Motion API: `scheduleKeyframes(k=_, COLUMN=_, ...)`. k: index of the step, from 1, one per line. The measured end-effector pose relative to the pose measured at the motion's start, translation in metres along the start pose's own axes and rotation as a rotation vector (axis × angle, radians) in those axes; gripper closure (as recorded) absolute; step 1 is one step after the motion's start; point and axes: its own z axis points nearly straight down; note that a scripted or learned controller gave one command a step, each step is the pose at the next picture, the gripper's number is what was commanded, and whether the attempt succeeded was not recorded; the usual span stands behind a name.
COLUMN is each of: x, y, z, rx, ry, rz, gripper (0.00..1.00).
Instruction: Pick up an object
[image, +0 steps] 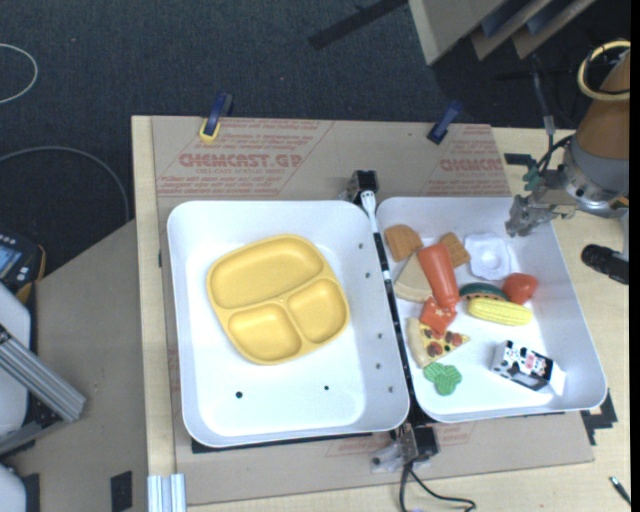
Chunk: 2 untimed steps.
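Observation:
The right bin holds several toy foods: a red-orange carrot-like piece, a yellow corn cob, a red tomato, a brown bread piece, a white cup-like item, a pizza slice, a green broccoli and a black-and-white carton. My gripper hangs over the bin's far right corner, just right of the white item, with nothing seen between its fingers.
The left bin holds a yellow three-compartment tray. Clamps sit at the board's far edge. A cable connector lies between the bins at the back. The arm enters from the upper right.

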Motion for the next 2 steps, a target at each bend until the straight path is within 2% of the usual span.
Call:
scheduleKeyframes(k=1, x=0.001, y=-0.007, z=-0.050, rx=0.001, ry=0.001, rz=0.001, gripper=1.00)
scheduleKeyframes(k=2, x=0.001, y=-0.006, z=-0.079, rx=0.002, ry=0.001, rz=0.000, gripper=1.00)
